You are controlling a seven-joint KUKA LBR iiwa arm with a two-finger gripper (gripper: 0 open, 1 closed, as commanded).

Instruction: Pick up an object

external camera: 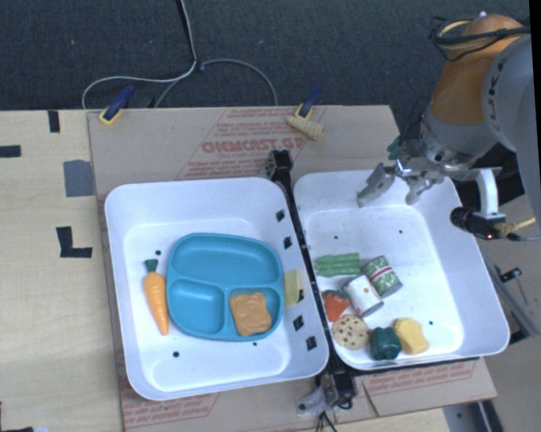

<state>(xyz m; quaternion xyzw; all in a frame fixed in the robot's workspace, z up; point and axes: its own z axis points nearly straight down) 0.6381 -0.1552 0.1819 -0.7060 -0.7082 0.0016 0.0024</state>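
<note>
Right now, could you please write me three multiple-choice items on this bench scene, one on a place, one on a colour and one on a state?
1. Where does the carrot lie?
A. In the left bin, beside the blue tray
B. In the right bin, among the toys
C. On the cardboard outside both bins

2. What colour is the divided tray?
A. Red
B. Blue
C. Yellow

3. How do the gripper's fingers stand?
A. Shut on the carrot
B. Shut on the tray
C. Spread open, holding nothing

Answers:
1 A, the carrot rests on the left bin's floor just left of the tray.
2 B, the tray is plainly light blue.
3 C, the fingers are apart above the right bin's far end with nothing between them.
</note>
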